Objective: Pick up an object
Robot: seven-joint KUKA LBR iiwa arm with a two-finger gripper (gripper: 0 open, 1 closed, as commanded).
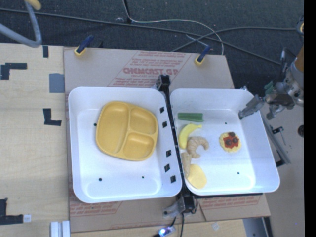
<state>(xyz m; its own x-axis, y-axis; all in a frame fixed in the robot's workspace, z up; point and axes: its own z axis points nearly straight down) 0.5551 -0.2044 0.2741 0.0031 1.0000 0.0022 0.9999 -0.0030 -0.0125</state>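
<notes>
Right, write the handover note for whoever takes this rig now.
Gripper: at the right bin's upper right rim, nothing between its fingers; open or shut unclear.
Right bin: green block, banana, croissant, yellow slice clustered by its left wall; small tart alone toward the right.
Left bin: yellow divided plate.
Done: nothing picked.
Left: descend, grasp one item, lift. The tart looks easiest, being isolated.
</notes>
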